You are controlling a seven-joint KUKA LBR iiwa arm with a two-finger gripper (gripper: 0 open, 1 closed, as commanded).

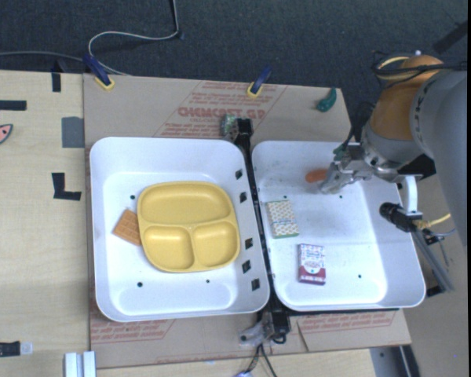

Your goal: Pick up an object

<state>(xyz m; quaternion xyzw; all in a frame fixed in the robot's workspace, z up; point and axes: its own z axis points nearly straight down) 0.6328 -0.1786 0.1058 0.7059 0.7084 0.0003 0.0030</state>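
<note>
A: Camera view from up high. Two white bins side by side on the table (55, 132).

B: And in the left bin (110, 210)?

A: A yellow tray (190, 226) with three sections, lying flat. A brown cracker-like piece (126, 227) tucked just under its left edge.

B: In the right bin (377, 273)?

A: A small patterned card (282, 218) near the left wall. A red and white box (312, 264) below it, apart from it. An orange thing (315, 177) near the top, right beside the gripper (335, 181).

B: Gripper open or shut?

A: Hard to tell, too small and blurry. Down low in the right bin, tip next to the orange thing. Nothing seen between its tips.

B: And the arm (412, 116)?

A: Grey with an orange band, reaching in from the right.
</note>
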